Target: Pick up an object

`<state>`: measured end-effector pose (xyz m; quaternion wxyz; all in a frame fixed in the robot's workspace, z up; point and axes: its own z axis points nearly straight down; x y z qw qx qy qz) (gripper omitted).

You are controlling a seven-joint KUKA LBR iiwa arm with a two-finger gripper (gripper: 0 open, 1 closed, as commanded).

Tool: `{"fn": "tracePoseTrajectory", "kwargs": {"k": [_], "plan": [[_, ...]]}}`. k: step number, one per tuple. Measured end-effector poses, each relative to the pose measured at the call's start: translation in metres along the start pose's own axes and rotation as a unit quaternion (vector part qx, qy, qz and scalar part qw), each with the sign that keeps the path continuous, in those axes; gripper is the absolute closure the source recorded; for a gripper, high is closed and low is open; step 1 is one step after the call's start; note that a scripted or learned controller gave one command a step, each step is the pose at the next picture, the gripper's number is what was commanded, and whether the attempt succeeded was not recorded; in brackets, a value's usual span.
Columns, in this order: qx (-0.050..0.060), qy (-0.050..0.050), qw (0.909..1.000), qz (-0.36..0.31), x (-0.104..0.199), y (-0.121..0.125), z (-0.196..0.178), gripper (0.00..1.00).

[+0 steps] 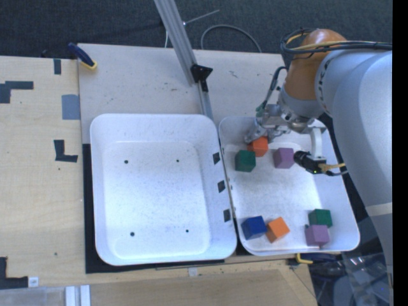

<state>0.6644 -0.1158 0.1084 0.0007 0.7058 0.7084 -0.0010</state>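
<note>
We see the claw (258, 134) down on a small orange cube (260, 147) at the right bin's (349, 215) far end; whether it grips, we cannot tell.

A pale wooden bench top (127, 88) carries two shallow white plastic bins side by side on a black mat (88, 234): the left bin (102, 190) and the right bin (331, 199), their inner rims touching. A slanted grey metal bar (175, 30) crosses the bench behind the bins. Near the far left corner lies a small blue-and-yellow tool (83, 56), and grey and dark tape patches (70, 107) mark the left side.
</note>
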Motion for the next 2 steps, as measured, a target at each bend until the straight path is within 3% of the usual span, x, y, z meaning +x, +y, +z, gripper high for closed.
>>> {"fn": "tracePoseTrajectory", "kwargs": {"k": [1,2], "plan": [[-0.004,0.003,1.0,-0.003,0.082,0.004,-0.089,1.0],[0.002,0.002,1.0,-0.003,0.167,-0.02,-0.083,1.0]]}}
